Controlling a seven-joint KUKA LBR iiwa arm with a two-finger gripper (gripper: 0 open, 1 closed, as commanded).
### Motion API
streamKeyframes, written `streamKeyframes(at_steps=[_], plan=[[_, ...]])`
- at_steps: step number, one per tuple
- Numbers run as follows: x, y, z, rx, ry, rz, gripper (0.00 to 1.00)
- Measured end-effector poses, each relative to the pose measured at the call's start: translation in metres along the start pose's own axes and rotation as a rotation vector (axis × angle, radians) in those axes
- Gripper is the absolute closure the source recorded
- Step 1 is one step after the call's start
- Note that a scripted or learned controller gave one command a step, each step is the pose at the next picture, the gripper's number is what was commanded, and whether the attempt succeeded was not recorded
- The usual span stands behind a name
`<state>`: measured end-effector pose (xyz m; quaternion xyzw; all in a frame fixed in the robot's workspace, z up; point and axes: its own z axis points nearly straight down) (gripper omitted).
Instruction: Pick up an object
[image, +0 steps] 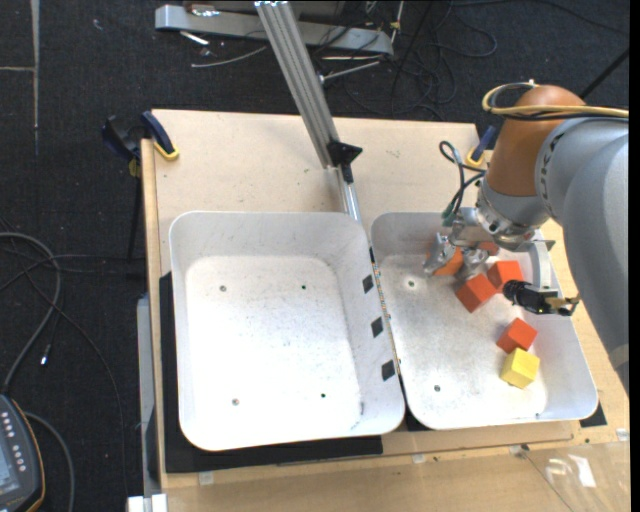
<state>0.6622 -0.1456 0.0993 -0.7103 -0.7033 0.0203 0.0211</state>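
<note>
Altogether two shallow white plastic bins sit side by side on the pale wooden counter, their inner rims touching along a seam marked with small black tabs. Leftmost is the wide left white bin, its speckled floor bare apart from a few small dark dots. Beside it, the right white bin carries all the loose things, gathered toward its right half.

Counting the blocks from left to right: one small orange piece lies right under the arm's tip, one larger orange-red cube sits just below and right of it, one orange-red block rests just beside that cube near the far wall, one small orange-red cube lies farther toward the near side, and one yellow cube sits touching or nearly touching it, nearest the front rim. That makes four orange or orange-red pieces and one yellow one.

Over the upper part of the right bin hangs the grey arm with its orange band, reaching in from the right. Its metal pincer points down at the small orange piece and seems to meet it, but the fingers are too tangled with cables and shadow to say how far apart they stand, or whether the piece is truly gripped.
</note>
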Motion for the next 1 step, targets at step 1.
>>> streamKeyframes(at_steps=[1], plan=[[0.0805,0.0117,-0.1028,-0.070,0.000,-0.019,1.00]])
